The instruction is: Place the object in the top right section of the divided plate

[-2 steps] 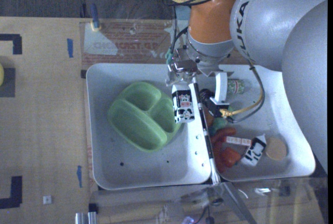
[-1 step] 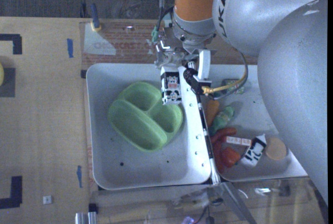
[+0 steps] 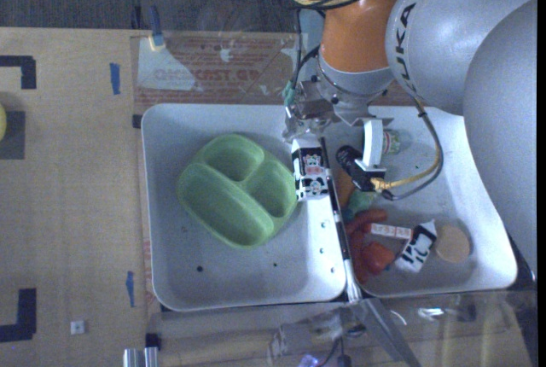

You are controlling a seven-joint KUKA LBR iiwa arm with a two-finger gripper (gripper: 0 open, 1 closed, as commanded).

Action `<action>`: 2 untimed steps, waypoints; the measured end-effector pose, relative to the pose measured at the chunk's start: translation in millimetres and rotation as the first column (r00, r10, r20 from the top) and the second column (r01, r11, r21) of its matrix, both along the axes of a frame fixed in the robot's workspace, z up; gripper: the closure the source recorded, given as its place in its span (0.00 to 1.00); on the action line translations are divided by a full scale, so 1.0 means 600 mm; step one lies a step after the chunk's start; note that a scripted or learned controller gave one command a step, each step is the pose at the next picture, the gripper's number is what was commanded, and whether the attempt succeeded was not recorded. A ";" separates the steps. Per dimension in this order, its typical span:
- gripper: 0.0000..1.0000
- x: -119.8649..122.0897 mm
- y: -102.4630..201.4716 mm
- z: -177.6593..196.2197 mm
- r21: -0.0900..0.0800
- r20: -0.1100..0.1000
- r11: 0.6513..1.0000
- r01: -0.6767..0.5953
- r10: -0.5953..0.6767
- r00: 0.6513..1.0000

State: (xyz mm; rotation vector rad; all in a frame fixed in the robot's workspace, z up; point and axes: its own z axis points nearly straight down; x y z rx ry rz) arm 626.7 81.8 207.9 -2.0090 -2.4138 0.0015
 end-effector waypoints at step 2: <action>1.00 0.066 0.088 0.076 -0.001 0.002 0.899 0.438 -0.438 0.899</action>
